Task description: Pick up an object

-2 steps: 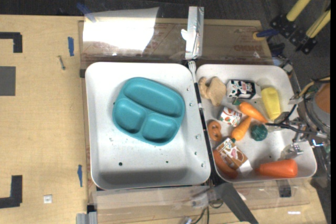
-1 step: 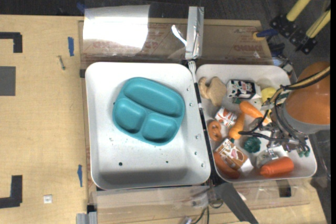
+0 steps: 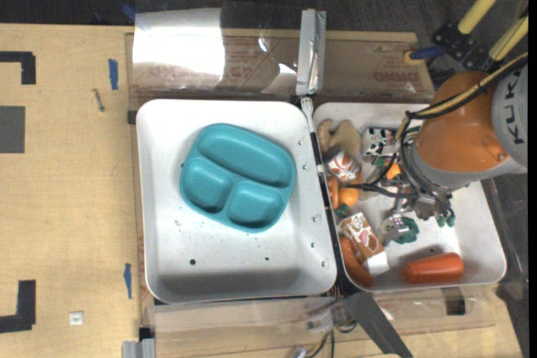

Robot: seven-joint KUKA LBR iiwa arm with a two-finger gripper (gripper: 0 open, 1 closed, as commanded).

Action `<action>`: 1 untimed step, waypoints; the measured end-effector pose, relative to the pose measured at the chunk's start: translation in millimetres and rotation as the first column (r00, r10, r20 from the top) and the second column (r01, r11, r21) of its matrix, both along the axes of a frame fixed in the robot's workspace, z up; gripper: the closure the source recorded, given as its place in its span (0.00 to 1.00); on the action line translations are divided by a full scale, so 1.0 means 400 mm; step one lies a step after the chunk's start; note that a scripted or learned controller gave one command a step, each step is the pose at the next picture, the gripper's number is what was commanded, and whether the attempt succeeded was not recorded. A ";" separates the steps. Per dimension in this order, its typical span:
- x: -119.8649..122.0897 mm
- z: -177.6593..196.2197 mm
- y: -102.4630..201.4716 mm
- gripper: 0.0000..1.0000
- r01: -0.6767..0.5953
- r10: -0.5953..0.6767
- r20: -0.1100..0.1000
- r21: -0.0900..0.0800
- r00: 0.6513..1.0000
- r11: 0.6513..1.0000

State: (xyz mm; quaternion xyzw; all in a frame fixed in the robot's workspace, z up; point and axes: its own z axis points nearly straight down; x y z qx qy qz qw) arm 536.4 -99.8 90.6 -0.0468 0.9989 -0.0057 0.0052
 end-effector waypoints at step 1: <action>0.012 0.031 0.010 1.00 -0.004 0.004 0.016 0.003 1.000 1.000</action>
